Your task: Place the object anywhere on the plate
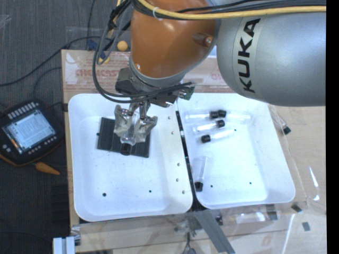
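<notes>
A black rectangular plate point(110, 135) lies in the left white bin point(106, 194), towards its back. My gripper point(134, 132) hangs directly over the plate's right half, under the orange wrist. A small black cap point(126, 150), like those on the clear tubes, shows just below the gripper at the plate's front edge. The tube body is lost against the gripper's pale parts, so I cannot tell whether it is held or lying on the plate.
The right white bin point(265, 189) holds several clear tubes with black caps: three near its back point(217, 125) and one near the divider point(200, 171). A teach pendant point(26, 131) lies on the floor to the left. The grey arm covers the upper right.
</notes>
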Tool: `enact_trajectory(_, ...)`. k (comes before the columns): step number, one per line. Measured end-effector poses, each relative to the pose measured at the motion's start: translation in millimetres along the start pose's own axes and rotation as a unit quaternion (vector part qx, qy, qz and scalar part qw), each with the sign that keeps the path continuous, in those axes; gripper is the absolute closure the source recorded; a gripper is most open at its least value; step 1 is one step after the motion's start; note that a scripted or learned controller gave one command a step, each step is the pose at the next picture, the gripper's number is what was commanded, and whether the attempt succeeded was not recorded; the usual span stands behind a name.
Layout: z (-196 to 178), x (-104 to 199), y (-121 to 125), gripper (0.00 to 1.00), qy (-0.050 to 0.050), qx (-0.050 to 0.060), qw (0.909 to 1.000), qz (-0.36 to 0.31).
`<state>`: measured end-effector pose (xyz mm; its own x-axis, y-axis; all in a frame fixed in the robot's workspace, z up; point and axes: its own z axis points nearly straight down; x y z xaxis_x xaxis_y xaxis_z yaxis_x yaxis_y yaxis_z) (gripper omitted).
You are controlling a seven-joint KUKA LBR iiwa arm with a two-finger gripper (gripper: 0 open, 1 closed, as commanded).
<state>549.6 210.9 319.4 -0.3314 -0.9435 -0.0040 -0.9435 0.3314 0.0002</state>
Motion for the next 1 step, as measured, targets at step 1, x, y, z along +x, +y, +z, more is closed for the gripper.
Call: enact_trajectory(1, 117.3, 3.6, 44.3, 1.00, 0.001, -0.001, 0.9998, -0.020)
